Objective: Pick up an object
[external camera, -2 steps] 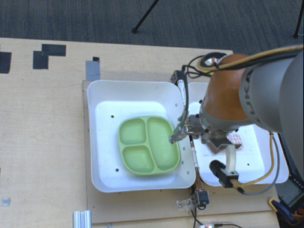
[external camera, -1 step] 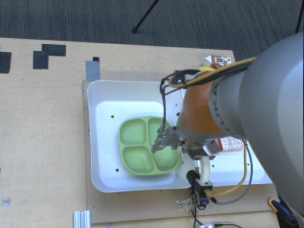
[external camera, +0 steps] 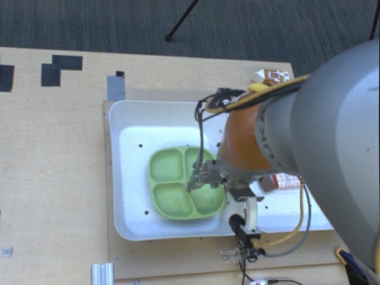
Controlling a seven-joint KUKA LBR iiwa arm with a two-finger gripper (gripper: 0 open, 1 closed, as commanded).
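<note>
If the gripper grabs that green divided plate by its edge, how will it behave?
The green divided plate looks like rigid moulded plastic, so it probably stays stiff. It is wide and shallow, likely light, yet an edge hold may let it tilt. Its glossy surface could slip.

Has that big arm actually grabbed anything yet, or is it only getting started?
Nothing looks picked up yet. The green divided plate lies flat in the white bin. In hand: the gripper is down over the plate's right side, the arm reaching in from the right. Still left: closing on something and lifting it.
</note>
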